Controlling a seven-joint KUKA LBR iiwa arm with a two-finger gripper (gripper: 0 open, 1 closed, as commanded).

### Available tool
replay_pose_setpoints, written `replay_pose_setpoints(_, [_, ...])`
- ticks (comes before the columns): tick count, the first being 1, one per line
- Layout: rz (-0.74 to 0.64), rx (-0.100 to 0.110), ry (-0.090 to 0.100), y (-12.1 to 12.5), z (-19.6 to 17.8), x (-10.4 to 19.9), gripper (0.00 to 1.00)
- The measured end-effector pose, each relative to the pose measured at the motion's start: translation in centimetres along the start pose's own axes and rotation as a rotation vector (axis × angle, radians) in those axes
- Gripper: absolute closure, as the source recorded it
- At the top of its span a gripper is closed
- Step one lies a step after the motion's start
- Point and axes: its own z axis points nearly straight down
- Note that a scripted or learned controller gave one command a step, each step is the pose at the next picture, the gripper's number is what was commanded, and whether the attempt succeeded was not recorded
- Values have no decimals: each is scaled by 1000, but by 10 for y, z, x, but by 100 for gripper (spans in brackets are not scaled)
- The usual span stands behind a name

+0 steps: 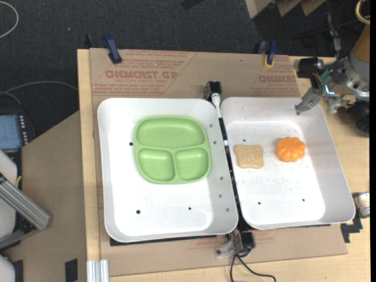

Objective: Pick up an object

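Observation:
In the right bin (329, 192), a small orange pumpkin-shaped object (291, 148) rests right of centre. A tan toast-like slice (249, 155) lies flat to its left, close to the bin's left wall. My gripper (321, 103) hovers over the bin's far right corner, up and to the right of the orange object and well apart from it. Its fingers are splayed open with nothing between them.
The left bin (117, 204) holds a green three-compartment plate (172, 148). Both bins sit on a cardboard sheet (176, 69) held by clamps at the back edge. A black bracket (214, 90) stands between the bins at the back.

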Motion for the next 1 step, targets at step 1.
replay_pose_setpoints(1, [-4,0,5,-48,105,-3,0])
